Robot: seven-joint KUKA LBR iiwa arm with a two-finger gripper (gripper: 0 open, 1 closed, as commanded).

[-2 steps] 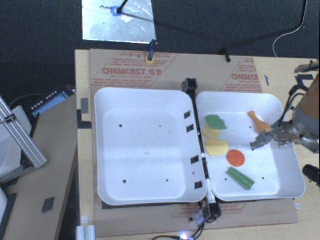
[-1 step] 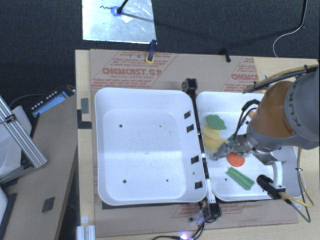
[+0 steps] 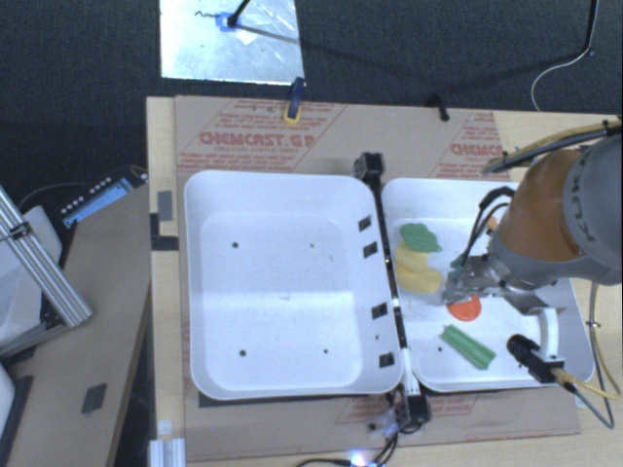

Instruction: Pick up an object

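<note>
Gripper down inside right bin, low over bin floor; whether open, together or clamped cannot tell, wrist blocks view. Orange-red round object just below gripper, partly hidden. Yellow object just left of gripper, near divider; green leafy object touching its upper edge. Green elongated object lower in bin, apart from others. Left bin alongside on counter.

Even, bright overhead light fills the frame. The two white bins are nearly washed out, with soft shadows along their inner walls. A metal sheet at the upper left shows glare. The picture is mildly soft and grainy throughout.
</note>
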